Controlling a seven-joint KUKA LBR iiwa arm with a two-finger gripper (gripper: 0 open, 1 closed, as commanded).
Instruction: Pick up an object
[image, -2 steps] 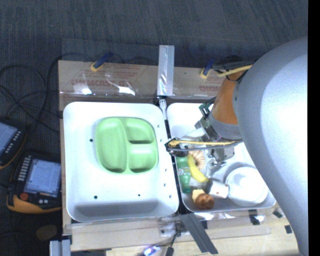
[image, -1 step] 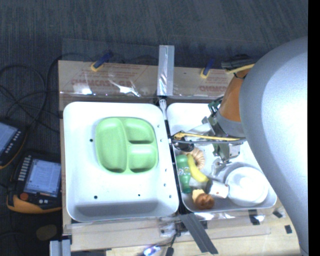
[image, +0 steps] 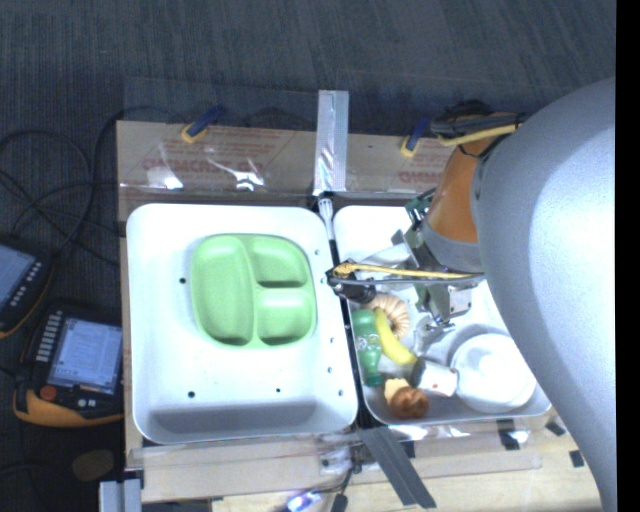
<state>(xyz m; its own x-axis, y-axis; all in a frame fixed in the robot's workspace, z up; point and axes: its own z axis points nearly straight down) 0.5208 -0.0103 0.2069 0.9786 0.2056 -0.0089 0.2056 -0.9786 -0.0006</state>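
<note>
Far left on the bench (image: 140, 135), the left bin (image: 160, 380) carries a green divided plate (image: 253, 288), lying flat and well apart from the action. Crossing the divider, the right bin (image: 350, 225) is crowded along its left wall: a twisted doughnut-like ring (image: 398, 310), a banana (image: 391, 338) with its long axis running toward the near edge, a green thing (image: 366, 350) tucked beside it, a brown lump (image: 407, 401) at the near corner. Further right, a white bowl (image: 490, 370). The hand (image: 440, 300) hangs over the bin's middle; whether it's apart or together I cannot tell. The banana lies just left of it and nearer the camera, closest target by my reckoning.
</note>
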